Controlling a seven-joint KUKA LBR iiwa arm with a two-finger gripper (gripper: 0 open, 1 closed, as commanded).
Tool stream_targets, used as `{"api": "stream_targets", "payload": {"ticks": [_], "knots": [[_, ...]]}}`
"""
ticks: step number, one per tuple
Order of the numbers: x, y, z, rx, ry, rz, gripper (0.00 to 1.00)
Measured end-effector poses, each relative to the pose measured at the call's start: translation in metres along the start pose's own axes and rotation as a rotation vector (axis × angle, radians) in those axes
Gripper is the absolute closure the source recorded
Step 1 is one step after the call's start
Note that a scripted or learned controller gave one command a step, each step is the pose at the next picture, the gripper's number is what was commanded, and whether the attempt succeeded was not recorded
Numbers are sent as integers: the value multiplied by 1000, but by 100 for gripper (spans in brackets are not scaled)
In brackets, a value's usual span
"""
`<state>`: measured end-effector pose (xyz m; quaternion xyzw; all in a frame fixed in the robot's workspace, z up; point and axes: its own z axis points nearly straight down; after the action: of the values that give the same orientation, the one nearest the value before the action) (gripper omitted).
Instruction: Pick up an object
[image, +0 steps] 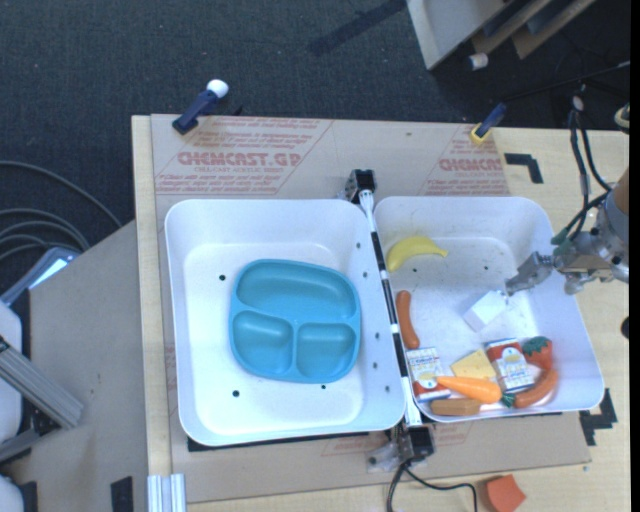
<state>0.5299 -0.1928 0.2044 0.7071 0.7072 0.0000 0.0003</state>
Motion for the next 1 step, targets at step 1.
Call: {"api": "stream_targets", "payload": {"ticks": [1], "knots": [[46,-49,117,-6,-2,0,0]]}}
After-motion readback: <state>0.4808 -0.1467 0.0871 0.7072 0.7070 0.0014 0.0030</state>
